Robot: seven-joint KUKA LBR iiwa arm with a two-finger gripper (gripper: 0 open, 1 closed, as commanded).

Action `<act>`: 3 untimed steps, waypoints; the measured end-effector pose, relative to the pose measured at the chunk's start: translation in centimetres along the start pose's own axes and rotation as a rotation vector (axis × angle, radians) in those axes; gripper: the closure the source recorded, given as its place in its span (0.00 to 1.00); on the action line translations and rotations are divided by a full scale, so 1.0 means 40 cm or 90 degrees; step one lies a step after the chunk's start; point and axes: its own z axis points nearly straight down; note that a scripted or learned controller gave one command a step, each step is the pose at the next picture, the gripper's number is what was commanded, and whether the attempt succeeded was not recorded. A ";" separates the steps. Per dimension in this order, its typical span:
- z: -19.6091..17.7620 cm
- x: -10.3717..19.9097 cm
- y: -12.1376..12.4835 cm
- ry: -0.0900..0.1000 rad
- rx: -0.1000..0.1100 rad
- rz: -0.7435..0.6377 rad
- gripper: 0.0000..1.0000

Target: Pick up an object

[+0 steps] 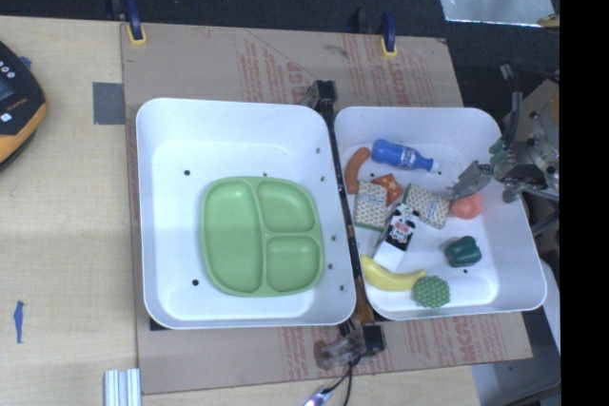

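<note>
Presently we list, in the right bin [514, 285], one small red-orange object [466, 205] lying near the bin's right wall, the likeliest thing for the pick. The gripper [483, 178] hangs just above and beside it; we cannot tell whether its fingers are spread or pressed together, and nothing is seen between them.

Nearby items: a green pepper-like piece [463, 251] below it, a blue bottle [402, 155] toward the far wall, a patterned box [429, 206] to its left, a banana [390, 276] and a green bumpy ball [431, 292] at the near wall.

We judge a good grasp needs the fingers centred over the red-orange object, descending straight.

Room: the right wall crowds one side; open floor lies between the object and the pepper. The left bin [162, 204] carries a green divided plate [261, 236].
</note>
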 end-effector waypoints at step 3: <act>0.329 -0.092 -0.019 -0.001 0.000 -0.003 1.00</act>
